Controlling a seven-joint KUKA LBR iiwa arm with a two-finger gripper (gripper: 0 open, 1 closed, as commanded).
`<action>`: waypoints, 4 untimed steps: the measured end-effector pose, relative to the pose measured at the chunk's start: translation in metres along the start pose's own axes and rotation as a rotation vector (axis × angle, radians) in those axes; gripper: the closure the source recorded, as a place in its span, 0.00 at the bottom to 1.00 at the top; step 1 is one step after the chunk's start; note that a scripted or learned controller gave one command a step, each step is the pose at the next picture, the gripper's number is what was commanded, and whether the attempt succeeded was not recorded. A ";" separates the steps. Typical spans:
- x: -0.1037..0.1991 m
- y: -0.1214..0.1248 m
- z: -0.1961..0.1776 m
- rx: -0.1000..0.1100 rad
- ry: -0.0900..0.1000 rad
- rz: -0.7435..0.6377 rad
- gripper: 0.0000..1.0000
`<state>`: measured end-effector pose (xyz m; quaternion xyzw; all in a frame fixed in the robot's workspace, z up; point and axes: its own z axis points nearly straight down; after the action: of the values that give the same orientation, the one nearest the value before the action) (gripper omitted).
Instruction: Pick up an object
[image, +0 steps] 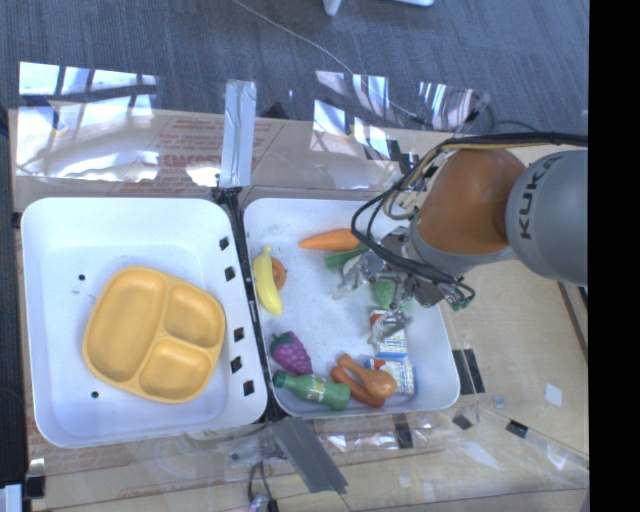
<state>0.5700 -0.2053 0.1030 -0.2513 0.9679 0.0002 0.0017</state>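
Note:
The right bin (318, 216) holds several toy foods: a yellow banana (266, 283), an orange carrot (331, 240), purple grapes (291, 351), a green bottle (313, 389), an orange drumstick-like piece (365, 379) and a small carton (393, 362). My gripper (385, 300) hangs low over the middle-right of this bin, beneath the orange wrist band (470, 205). A green piece (382, 293) sits right at the fingers, and a green leafy item (341, 260) lies just to their left. Cables and the wrist hide the fingertips.
The left bin (60, 230) contains a yellow divided plate (152, 332). Grey tape and a black divider (237, 290) run between the bins. Cardboard and shiny foil lie behind them. The arm covers the right bin's upper-right corner.

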 end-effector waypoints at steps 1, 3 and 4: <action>0.016 0.006 0.010 -0.002 0.003 -0.124 0.00; -0.034 -0.028 -0.046 0.005 0.001 0.058 0.00; -0.108 0.013 0.010 0.001 0.000 0.152 0.00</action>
<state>0.6576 -0.1413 0.0929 -0.1768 0.9842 0.0000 0.0018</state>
